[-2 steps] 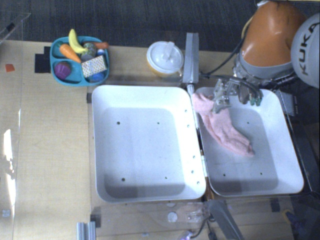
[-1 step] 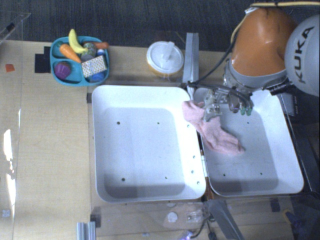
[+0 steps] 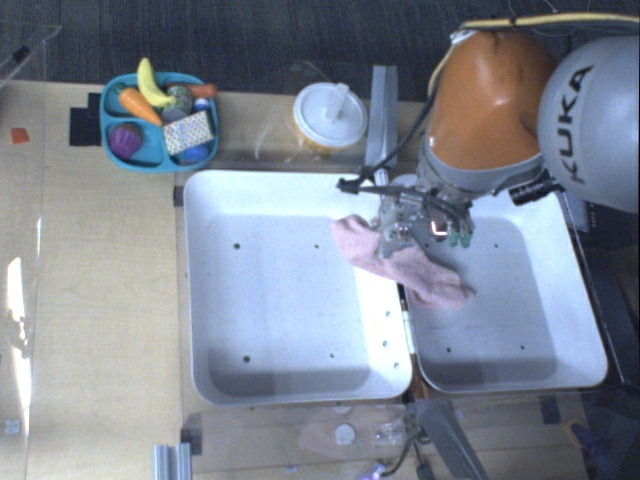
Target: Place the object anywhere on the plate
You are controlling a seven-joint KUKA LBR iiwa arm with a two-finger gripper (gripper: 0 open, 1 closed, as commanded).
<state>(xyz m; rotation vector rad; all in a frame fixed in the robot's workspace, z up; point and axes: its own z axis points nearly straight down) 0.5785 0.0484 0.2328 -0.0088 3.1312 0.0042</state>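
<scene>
A pink cloth lies crumpled across the divider between the two white bins, partly in the left bin and partly in the right bin. My gripper is directly over the cloth's upper middle, down at the fabric, and its tips are lost against the cloth. The plate is a blue divided dish on the bench at the far left, beyond the left bin's back corner. It holds a toy banana, a carrot, a purple piece and other toy food.
A white lidded cup stands behind the bins near the middle, next to a grey upright post. The arm's orange and grey body hangs over the right bin's back. Wooden bench stretches to the left.
</scene>
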